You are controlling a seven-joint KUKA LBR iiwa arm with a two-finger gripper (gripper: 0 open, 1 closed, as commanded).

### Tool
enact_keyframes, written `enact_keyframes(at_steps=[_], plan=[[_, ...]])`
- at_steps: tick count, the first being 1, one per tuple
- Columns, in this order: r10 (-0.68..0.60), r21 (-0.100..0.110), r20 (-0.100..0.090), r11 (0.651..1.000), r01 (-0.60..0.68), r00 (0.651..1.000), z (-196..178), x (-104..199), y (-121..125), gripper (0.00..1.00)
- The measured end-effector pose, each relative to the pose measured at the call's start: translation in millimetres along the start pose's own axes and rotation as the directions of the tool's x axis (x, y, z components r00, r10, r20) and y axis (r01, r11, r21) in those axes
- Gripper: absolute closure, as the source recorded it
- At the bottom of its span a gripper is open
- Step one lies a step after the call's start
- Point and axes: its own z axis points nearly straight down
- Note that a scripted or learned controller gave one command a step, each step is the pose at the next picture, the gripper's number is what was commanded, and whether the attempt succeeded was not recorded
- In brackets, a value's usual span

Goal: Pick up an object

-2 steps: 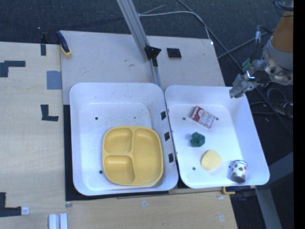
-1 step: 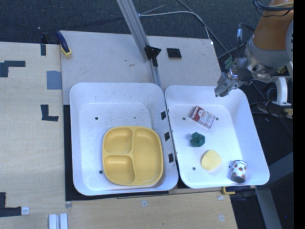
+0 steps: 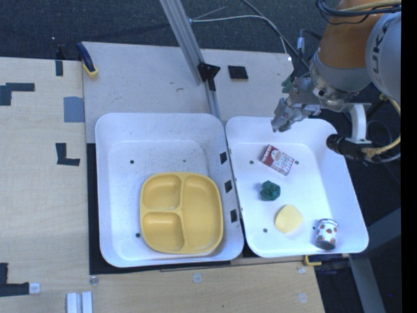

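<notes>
- The pincer (image 3: 281,124) hangs over the far edge of the right bin (image 3: 339,194); whether it is open or closed cannot be told, and nothing shows in its grip.
- Just below it lies a red-and-white packet (image 3: 277,160).
- Further below sit a green lump (image 3: 270,190), a yellow piece (image 3: 288,218) and a small can (image 3: 326,233).
- Down and left, the yellow tray (image 3: 182,212) rests in the left bin (image 3: 117,175).

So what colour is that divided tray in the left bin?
Yellow. The tray is plain yellow all over, seen clearly in the camera view, lying in the white left bin.
</notes>
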Motion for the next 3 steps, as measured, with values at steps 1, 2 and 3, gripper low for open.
enact_keyframes(at_steps=[1, 2, 3], plan=[[0.000, 0.001, 0.000, 1.000, 0.000, 1.000, 13, 51, -10, 1.00], [0.000, 0.002, 0.000, 1.000, 0.000, 1.000, 27, 107, -16, 1.00], [0.000, 0.001, 0.001, 1.000, 0.000, 1.000, 50, 161, -3, 1.00]])
